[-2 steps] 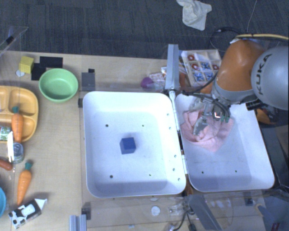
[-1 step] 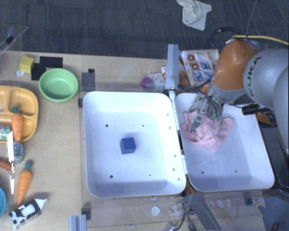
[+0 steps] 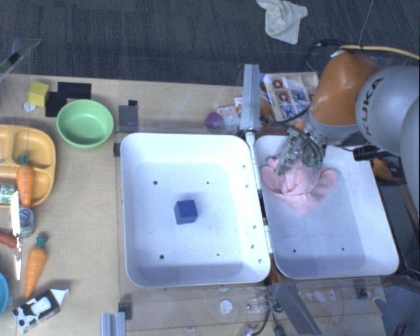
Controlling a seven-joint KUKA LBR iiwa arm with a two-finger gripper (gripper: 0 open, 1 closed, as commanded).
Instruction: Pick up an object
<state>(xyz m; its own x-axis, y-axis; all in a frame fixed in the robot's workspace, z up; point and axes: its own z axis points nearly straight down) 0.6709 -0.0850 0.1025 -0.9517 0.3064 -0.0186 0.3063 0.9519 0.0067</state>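
Over the right bin (image 3: 367, 259), the hand (image 3: 298, 157) is lowered onto a pink cloth (image 3: 298, 184); its grip state cannot be determined. A blue cube (image 3: 186, 210) lies in the left bin (image 3: 141, 262).

I see a pale wooden bench top (image 3: 79, 216) under even, soft light. Beyond its far edge lies dark grey ribbed carpet floor (image 3: 144, 33), with a crumpled whitish cloth (image 3: 282, 20) lying on it.
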